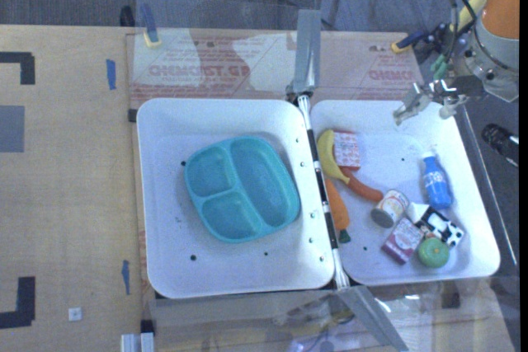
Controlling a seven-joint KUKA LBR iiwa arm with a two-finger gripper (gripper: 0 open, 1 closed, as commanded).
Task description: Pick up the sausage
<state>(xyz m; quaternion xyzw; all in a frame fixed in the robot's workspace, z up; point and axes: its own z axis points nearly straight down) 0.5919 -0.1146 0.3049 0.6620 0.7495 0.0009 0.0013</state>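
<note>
Toward eight o'clock from the gripper (426, 106), whose jaws hang spread and empty, the sausage (364, 187) lies between banana (330, 159) and can (389, 208); probably light, smooth and roll-prone, best pinched crosswise at mid-length.

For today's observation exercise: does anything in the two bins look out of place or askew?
Mostly ordinary clutter. One oddity: the carrot lies up against the divider between the bins, not flat on the right bin floor. The can lies on its side. The tray sits askew in the left bin.

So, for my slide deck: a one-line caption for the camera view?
Gripper poised above the right bin, away from the sausage lying beside a banana.
</note>
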